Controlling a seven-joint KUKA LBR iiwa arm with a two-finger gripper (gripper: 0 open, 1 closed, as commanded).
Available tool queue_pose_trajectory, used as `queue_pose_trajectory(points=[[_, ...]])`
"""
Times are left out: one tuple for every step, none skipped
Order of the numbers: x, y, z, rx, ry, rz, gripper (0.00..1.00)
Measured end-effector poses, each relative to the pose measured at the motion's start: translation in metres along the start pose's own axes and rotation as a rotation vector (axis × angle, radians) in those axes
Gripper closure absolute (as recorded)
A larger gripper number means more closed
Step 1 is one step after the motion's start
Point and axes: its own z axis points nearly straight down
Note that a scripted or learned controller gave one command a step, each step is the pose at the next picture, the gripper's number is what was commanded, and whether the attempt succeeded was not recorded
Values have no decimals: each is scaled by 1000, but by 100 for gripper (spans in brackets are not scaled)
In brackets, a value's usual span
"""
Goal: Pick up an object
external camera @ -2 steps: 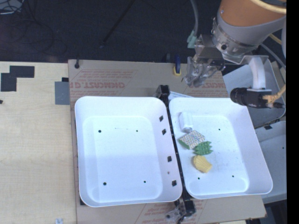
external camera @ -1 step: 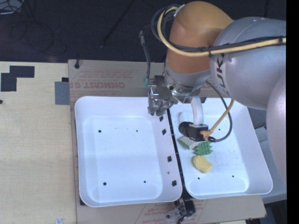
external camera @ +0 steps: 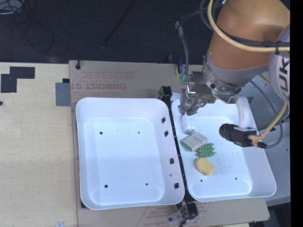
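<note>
My orange band (external camera: 246, 22) shines glossy above bare metal at my gripper (external camera: 188, 109), both white bins (external camera: 90, 126) look smooth semi-gloss plastic, and the bench (external camera: 33, 150) beside them is pale matt wood.

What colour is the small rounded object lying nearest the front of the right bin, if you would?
Yellow, clearest in the camera view.
</note>
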Motion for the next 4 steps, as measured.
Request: queue_pose_trajectory(points=[[-33,-66,-10,6,0,0,100],[15,-63,-53,0,1,-7,100],[62,-63,-102,0,1,-8,100],[108,-64,-151,0,1,-8,100]])
